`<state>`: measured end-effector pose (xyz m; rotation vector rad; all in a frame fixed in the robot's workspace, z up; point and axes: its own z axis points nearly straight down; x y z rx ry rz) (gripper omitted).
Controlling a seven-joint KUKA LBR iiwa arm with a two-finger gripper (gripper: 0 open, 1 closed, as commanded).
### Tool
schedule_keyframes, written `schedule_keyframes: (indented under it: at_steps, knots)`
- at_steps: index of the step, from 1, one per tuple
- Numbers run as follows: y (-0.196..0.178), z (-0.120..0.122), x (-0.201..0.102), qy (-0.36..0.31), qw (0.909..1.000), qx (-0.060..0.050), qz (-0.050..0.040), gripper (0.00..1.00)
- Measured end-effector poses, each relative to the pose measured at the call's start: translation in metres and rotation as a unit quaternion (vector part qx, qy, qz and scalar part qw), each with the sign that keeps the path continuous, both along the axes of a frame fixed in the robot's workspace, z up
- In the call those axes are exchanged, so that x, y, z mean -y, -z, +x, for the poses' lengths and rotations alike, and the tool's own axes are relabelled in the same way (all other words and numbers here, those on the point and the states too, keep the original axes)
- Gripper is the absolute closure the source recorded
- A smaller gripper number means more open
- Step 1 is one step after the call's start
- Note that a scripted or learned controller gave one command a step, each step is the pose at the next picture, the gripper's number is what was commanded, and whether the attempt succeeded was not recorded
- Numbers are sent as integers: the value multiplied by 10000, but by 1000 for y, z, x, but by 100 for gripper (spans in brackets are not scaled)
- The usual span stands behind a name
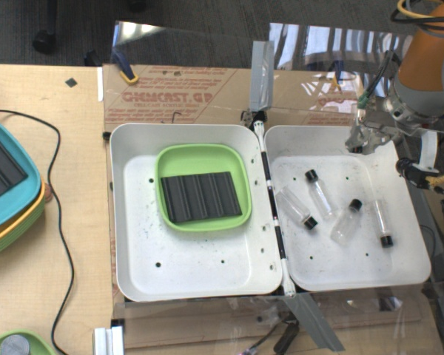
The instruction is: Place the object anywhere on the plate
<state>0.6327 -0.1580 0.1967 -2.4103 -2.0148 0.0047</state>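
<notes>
The gripper point(357, 143) is hanging over the far edge of the right bin point(411, 268), near that bin's far right corner, and it is too small and too tangled with cables to tell whether it is clenched or released; nothing is showing between its tips. The grey arm with its orange band point(427, 52) is reaching in above it from the right. Four clear vials with black caps are lying loose on the floor of the right bin: one vial point(317, 189) is lying near the middle, a second vial point(296, 208) is sitting just beside it toward the left wall, a third vial point(347, 220) is resting toward the near side, and a fourth vial point(380, 224) is lying toward the right wall. In the left bin point(133, 265), the green plate point(237, 161) is sitting toward the far side, with a dark ribbed insert point(200, 196) lying on it. Cardboard point(174, 95) is lying on the bench beyond the bins.
</notes>
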Motion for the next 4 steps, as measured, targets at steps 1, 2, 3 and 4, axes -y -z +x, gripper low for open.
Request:
schedule_keyframes:
  at_steps: [1, 2, 3, 4]
  knots:
    - [0, 0, 0, 1, 10000, 2, 0, 0]
    - [-70, -30, 12, 2286, 9735, -3, -6, 0]
    - [-142, -47, 41, 3144, 9493, -4, -8, 0]
    - [-243, -30, 57, 4180, 9084, -6, -10, 0]
